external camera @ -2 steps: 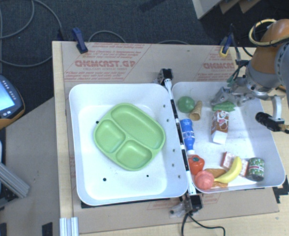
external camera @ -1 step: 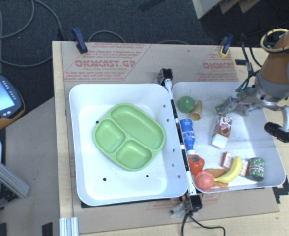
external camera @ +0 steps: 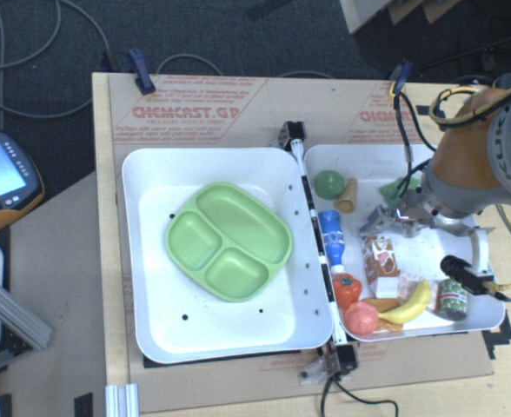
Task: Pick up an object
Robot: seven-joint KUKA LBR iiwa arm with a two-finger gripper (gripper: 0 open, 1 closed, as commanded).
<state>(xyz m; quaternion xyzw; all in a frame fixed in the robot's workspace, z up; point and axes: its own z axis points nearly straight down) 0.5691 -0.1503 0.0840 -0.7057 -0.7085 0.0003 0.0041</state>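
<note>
The right bin [external camera: 373,156] holds several small objects. A green ball [external camera: 329,182] and a tan cylinder [external camera: 348,195] lie at its back left. A blue bottle [external camera: 330,235] runs along the left wall. A printed snack packet [external camera: 382,259] lies in the middle. At the front are a red tomato [external camera: 346,289], a pink fruit [external camera: 361,319], a banana [external camera: 409,305] and a small can [external camera: 452,298]. My gripper [external camera: 386,217] hangs low over the bin's middle, just behind the snack packet and right of the tan cylinder. Nothing shows in its grasp.
The left bin [external camera: 142,233] carries a green divided plate [external camera: 228,241]. My arm's orange band [external camera: 464,150] and wrist cover the right bin's back right corner. A black cable [external camera: 405,124] runs down to the wrist. A divider rail [external camera: 312,224] separates the bins.
</note>
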